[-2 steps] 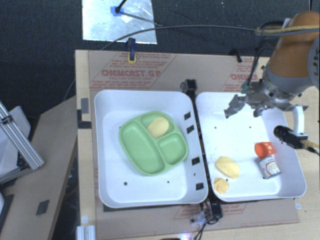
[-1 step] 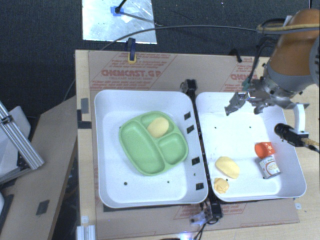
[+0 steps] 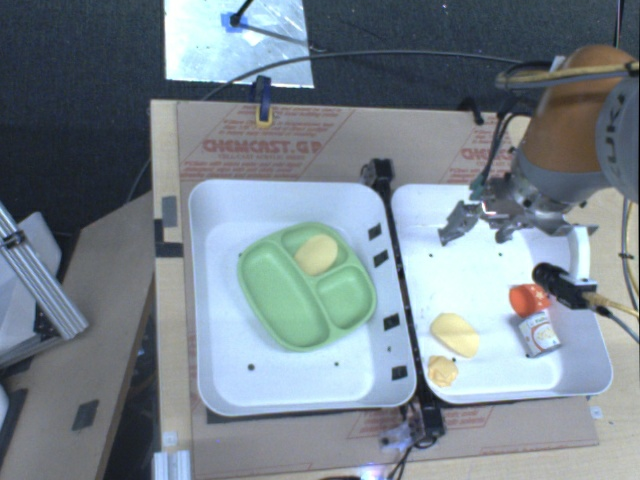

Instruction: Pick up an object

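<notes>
While the gripper [image 3: 480,218] hangs over the back of the right bin [image 3: 500,388], nothing sits between its fingers, which look spread apart with white bin floor showing under them. No object lies directly beneath it.

Candidates in the right bin: a yellow lump [image 3: 455,334] near the front, a smaller yellow piece [image 3: 442,370] just in front of it by the divider [image 3: 395,278], and a red-topped bottle [image 3: 535,320] lying on its side toward the right wall. All three sit well apart from the gripper.

Left bin [image 3: 215,298]: a green tray [image 3: 300,293] with another yellow piece [image 3: 317,254] in its upper compartment.

Risks, as judged:
- Closing where it hangs would grab air; it needs to travel forward first.
- The small piece is tight against the divider, so a finger may strike the wall before closing.
- The yellow lump looks rounded and may squirt out of a pinch.
- The bottle could roll if caught off centre; a black part of the arm [image 3: 560,286] sits just beside it and may knock it.
</notes>
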Controlling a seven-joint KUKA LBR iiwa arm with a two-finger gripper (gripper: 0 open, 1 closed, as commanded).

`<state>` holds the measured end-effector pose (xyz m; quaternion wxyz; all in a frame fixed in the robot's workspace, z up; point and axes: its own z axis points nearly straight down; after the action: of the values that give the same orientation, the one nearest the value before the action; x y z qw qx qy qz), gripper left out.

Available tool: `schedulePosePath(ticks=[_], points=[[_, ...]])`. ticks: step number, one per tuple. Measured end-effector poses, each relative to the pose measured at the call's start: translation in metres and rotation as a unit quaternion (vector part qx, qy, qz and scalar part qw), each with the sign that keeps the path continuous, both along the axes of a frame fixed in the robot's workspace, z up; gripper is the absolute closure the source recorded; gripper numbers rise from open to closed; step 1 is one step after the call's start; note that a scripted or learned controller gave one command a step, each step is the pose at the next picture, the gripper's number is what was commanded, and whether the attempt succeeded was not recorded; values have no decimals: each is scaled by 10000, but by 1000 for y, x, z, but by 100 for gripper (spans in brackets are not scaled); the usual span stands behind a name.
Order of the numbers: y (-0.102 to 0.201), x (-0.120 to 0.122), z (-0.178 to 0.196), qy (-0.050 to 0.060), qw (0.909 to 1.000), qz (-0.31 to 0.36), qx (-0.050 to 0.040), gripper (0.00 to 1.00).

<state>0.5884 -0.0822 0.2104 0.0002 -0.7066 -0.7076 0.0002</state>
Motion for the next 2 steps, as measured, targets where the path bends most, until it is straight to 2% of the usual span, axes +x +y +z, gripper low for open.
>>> schedulePosePath(ticks=[1,2], points=[[-1,2,-40,-6,10000,-4,0,0],[-5,-6,-89,-1,10000,-3,3,0]])
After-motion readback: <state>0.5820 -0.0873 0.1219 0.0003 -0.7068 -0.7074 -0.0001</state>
